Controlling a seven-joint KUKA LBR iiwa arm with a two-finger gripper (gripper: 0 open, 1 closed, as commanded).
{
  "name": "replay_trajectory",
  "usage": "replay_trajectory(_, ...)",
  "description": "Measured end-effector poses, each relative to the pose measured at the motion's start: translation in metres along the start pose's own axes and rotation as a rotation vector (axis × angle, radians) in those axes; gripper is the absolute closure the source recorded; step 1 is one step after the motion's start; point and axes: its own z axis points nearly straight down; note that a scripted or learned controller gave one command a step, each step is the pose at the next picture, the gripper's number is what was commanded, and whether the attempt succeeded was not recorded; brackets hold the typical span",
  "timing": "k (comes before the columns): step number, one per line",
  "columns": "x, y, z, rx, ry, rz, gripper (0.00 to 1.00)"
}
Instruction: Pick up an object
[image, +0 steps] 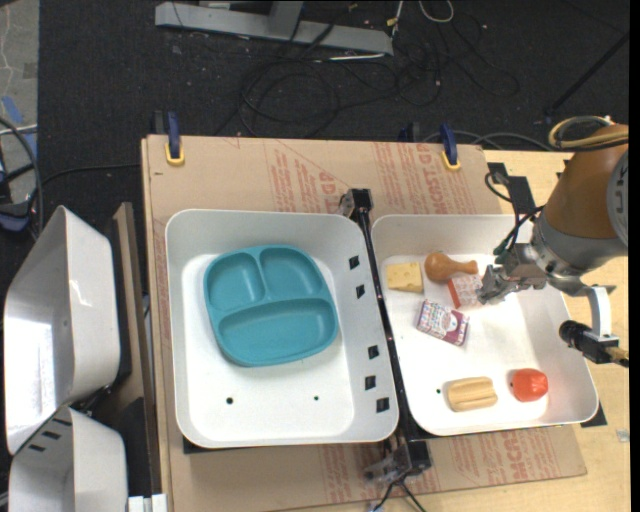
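Observation:
The right bin (560, 340) holds a yellow cheese wedge (405, 276), a brown drumstick (449, 266), a red-and-white packet (464, 291), a pink-and-white packet (442, 322), a hot dog bun (469, 393) and a red tomato (529, 384). My gripper (490, 288) reaches in from the right and sits low at the right edge of the red-and-white packet, just below the drumstick's thin end. Whether anything is between its fingers is hidden.
The left bin (200, 400) holds a teal divided plate (270, 304). A black divider (375, 320) runs between the bins. The bins rest on a cardboard sheet (260, 170) held by clamps. White containers (55, 330) stand at the far left.

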Motion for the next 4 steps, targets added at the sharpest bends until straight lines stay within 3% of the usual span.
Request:
replay_trajectory(2, 0.007, 0.003, -0.079, -0.004, -0.001, -0.003, 1.0)
replay_trajectory(4, 0.111, 0.014, -0.082, 0.002, 0.002, -0.009, 1.0)
